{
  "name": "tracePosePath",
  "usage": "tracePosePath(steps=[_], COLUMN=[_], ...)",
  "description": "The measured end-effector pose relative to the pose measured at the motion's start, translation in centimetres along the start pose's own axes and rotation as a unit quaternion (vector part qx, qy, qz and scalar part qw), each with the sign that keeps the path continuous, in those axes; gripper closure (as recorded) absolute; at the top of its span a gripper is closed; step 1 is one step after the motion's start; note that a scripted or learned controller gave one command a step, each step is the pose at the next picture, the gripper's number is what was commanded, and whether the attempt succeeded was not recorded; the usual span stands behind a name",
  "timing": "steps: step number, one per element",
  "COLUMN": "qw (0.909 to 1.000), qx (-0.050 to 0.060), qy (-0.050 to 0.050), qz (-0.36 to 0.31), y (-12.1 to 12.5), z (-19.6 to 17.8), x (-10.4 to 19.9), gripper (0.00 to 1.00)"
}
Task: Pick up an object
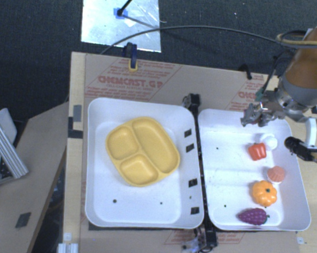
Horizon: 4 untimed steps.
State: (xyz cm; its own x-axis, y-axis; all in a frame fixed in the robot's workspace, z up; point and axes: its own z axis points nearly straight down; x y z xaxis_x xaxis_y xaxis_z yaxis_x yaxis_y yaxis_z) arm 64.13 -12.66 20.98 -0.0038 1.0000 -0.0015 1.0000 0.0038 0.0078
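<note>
1. Approach looks to be the step in hand: the gripper point(256, 115) hangs over the far edge of the right bin point(226, 172), with nothing visible between its fingers. From where I stand I cannot tell whether the pincer is released or clenched; it is too small and blurred.
2. Candidates for picking all lie along the right side of that bin: a red pepper-like piece point(258, 152) nearest the gripper, with a small white piece point(269, 141) touching it, then a pinkish shell-like piece point(276, 174), an orange pumpkin point(264, 192) and a purple grape bunch point(253, 216) toward the near edge.
3. Next move, as I judge it, calls for shifting toward the near side and slightly right, over the red piece, then descending with the fingers spread to straddle it.
4. Crowding is the risk: the white piece sits against the red one, so a finger may land on it or nudge both.
5. Room is generous on the bin's left half, which is bare; the right wall is close to the toys and to a black fitting point(298, 147) on the arm's side.
6. Left bin point(98, 200) holds a yellow divided plate point(142, 150), well apart from the work.
</note>
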Motion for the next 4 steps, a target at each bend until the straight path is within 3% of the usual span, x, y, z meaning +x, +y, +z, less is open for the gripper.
tracePosePath(steps=[4], qw=[1.0000], qx=[0.005], qy=[0.002], qz=[-0.002], y=[-9.2], z=[1.5], x=[19.6], gripper=[1.00])
